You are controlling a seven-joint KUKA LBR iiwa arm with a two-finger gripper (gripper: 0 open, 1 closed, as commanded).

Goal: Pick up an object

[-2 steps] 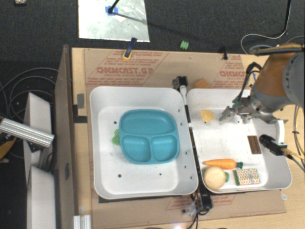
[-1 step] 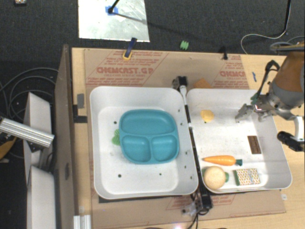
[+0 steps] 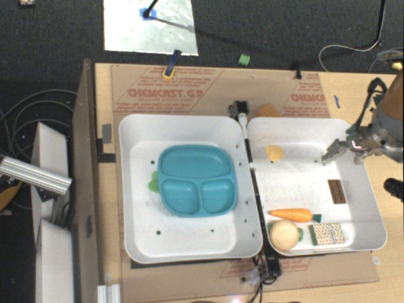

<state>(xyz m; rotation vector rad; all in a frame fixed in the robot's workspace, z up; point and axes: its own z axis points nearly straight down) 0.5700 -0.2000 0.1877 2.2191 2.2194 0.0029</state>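
Both bins (image 3: 189, 126) are white. The left one carries a teal tray (image 3: 196, 179) with a green scrap (image 3: 153, 182) at its left edge. In the right bin: a pale yellow piece (image 3: 274, 153), a brown block (image 3: 336, 191), an orange carrot (image 3: 291, 214) with a green end, a cream ball (image 3: 283, 234), and a packet (image 3: 328, 233) speckled green and red. The bench (image 3: 208, 87) is tan with red lettering.
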